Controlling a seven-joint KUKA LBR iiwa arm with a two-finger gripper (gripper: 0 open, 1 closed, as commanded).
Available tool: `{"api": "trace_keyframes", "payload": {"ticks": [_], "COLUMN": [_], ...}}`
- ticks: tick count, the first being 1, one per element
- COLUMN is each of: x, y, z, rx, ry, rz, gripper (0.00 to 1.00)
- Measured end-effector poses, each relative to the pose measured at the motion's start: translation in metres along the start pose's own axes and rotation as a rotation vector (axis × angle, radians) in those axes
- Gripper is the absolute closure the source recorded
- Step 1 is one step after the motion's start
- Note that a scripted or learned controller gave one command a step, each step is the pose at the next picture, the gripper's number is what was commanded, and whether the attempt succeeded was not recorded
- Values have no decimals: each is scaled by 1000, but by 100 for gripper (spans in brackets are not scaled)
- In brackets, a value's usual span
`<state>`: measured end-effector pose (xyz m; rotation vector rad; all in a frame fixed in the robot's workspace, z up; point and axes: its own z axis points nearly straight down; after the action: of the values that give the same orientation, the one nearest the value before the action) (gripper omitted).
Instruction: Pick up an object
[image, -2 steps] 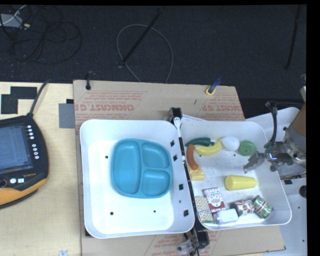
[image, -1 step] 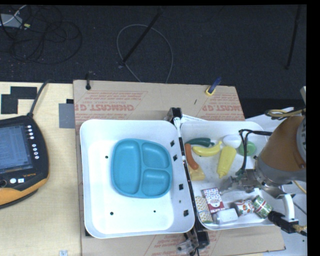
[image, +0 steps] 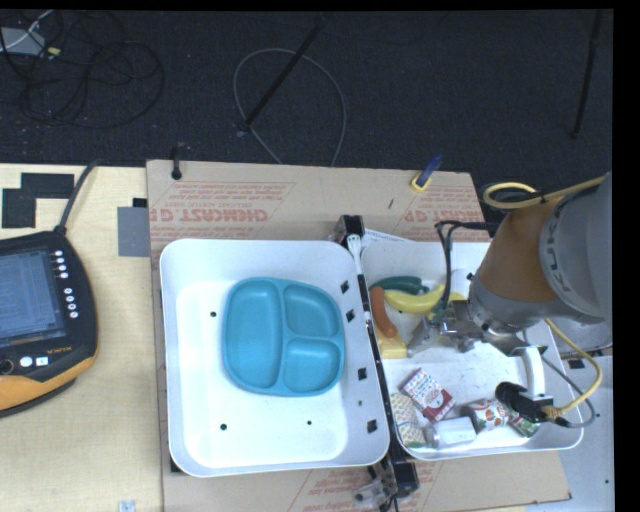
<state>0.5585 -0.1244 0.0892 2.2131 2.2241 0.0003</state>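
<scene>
Just one camera here, fixed up above the table (image: 110, 300) and looking down at a slant, far side of the table at the top. It sits far enough back to catch both white bins, the left bin (image: 190, 400) and the right bin (image: 480, 445), side by side mid-frame. The arm (image: 560, 260) comes in from the right edge.

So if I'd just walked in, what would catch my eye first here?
Probably the bright blue divided plate, lying alone in the left bin. Next, the big grey arm with its orange band, reaching in from the right over the right bin, its gripper low beside a yellow banana. Small packets clutter that bin's near end.
</scene>
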Motion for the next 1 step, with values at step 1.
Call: {"api": "trace_keyframes", "payload": {"ticks": [1], "x": [22], "y": [41], "z": [0], "rx": [0], "ry": [-9], "rz": [10], "gripper": [0]}}
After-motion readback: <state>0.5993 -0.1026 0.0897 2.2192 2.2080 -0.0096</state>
